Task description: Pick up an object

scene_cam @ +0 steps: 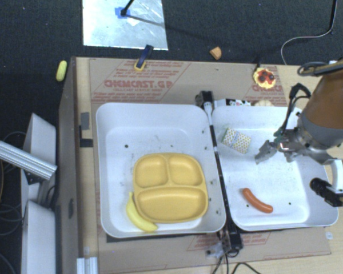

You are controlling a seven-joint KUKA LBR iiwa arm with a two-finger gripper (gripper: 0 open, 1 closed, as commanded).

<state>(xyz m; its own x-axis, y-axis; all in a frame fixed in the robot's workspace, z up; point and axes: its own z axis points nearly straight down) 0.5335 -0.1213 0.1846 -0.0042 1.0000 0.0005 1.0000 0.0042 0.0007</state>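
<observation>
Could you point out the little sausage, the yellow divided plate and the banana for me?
sausage (pixel 257 201): camera view, middle of its length, in the right bin.
yellow divided plate (pixel 170 186): camera view, on the ridge between its compartments, left bin.
banana (pixel 138 218): camera view, mid-curve, beside the plate's lower-left edge.

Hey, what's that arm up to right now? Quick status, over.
Gripper low in right bin, holding nothing. Patterned packet just left of it; sausage nearer the front. Nothing between them. Over.
</observation>
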